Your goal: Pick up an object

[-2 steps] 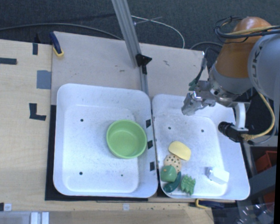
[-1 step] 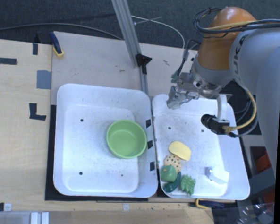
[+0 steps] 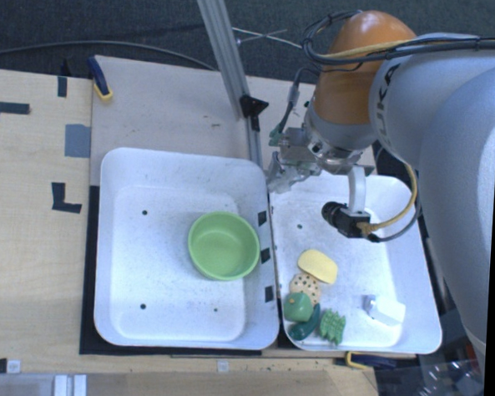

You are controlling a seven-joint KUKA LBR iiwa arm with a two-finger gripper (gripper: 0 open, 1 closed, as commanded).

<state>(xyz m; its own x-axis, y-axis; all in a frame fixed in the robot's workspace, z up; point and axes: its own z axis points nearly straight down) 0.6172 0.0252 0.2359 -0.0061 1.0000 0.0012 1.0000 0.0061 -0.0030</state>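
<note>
The gripper (image 3: 284, 175) hovers over the right bin's (image 3: 407, 328) far-left corner; whether it is open or holding anything cannot be told. The step looks like approach: next it must descend toward the objects at the near-left corner: one yellow piece (image 3: 318, 265), one green bowl (image 3: 223, 245) in the left bin (image 3: 120, 227).

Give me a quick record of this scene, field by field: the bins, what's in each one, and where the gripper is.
left bin: holds a green bowl, upright
right bin: yellow piece, tan dotted piece, green toys, small white item
toy cluster: bunched near the right bin's front-left corner
gripper: over the right bin's far-left corner, above the divider
held object: none visible
</note>
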